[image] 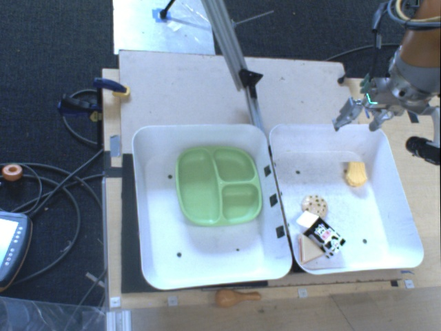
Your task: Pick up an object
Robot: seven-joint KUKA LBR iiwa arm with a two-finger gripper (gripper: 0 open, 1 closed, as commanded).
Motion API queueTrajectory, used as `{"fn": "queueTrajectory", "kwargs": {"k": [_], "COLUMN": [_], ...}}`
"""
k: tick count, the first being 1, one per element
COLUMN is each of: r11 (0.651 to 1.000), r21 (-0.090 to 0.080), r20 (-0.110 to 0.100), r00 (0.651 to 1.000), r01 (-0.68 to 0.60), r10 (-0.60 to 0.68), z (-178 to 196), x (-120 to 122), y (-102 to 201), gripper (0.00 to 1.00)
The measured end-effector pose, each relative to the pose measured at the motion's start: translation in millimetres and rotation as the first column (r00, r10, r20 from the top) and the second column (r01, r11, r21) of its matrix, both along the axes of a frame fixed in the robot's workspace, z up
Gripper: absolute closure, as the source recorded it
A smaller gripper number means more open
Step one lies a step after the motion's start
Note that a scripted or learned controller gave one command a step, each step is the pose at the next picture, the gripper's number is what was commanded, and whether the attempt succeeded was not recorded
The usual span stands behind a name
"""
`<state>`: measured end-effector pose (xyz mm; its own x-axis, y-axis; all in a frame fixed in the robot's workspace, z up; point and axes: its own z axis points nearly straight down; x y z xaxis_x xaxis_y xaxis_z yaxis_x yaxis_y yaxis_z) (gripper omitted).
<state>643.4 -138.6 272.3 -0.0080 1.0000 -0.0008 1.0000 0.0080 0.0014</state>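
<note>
From the fixed camera above, the two-finger metal pincer (364, 113) hung over the far rim of the right-hand shallow white plastic bin (396, 185), its two prongs spread apart with nothing between them. I took this for the approach stage: no object had been grasped yet. Nearest to it lay a small yellow lumpy piece of toy food (355, 174), alone on the bin floor just below the pincer. Further toward the near side sat a round speckled tan cookie (314, 204), and touching or almost touching it, a small black-and-white patterned carton (322, 234) leaning on a tan wedge-shaped piece (307, 248). The next move, as I judged it, called for lowering straight over the yellow piece, which stood well clear of the walls; the clustered items would be harder to separate.

The left-hand shallow white plastic bin (155, 185) held a light green divided plastic tray (219, 186). Both bins rested on a pale board tabletop (186, 88). A slanted grey metal pole (227, 33) crossed the back, black cables (62, 185) trailed over dark carpet at left, and a tan wooden peg-like thing (238, 296) lay by the front edge.
</note>
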Motion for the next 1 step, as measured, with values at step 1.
{"fn": "queueTrajectory", "kwargs": {"k": [1], "r11": [1.000], "r21": [0.000], "r20": [-0.005], "r00": [1.000], "r01": [0.008], "r10": [-0.008], "z": [-59.2], "x": [-6.1], "y": [-5.3], "gripper": [0.00]}}
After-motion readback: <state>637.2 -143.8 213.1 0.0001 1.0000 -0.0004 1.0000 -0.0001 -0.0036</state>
